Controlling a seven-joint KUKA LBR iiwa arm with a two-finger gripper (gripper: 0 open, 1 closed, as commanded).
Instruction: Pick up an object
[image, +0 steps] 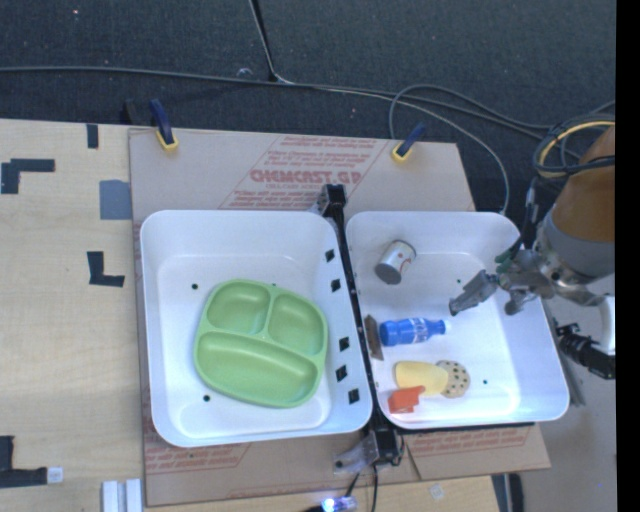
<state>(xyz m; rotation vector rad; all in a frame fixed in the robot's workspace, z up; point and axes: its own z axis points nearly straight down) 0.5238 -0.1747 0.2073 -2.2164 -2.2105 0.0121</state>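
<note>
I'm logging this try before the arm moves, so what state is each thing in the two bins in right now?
Green divided plastic plate: flat, upright, in the left white bin.
Small silver metal can: on its side, right white bin.
Blue plastic bottle: lying down, white cap pointing right.
Yellow and orange toy: lying flat, touching the speckled round cookie.
Two-finger gripper: above the right bin, holding nothing.

Both bins (160, 300) are white. Left bin: one light green divided plate (262, 342). Right bin: silver-grey can (394, 262), blue bottle (410, 329) with white cap, yellow piece (420, 375), orange-red piece (405, 400), tan cookie (455, 378) with dark spots. Cardboard base (300, 170) brown, red print.
</note>
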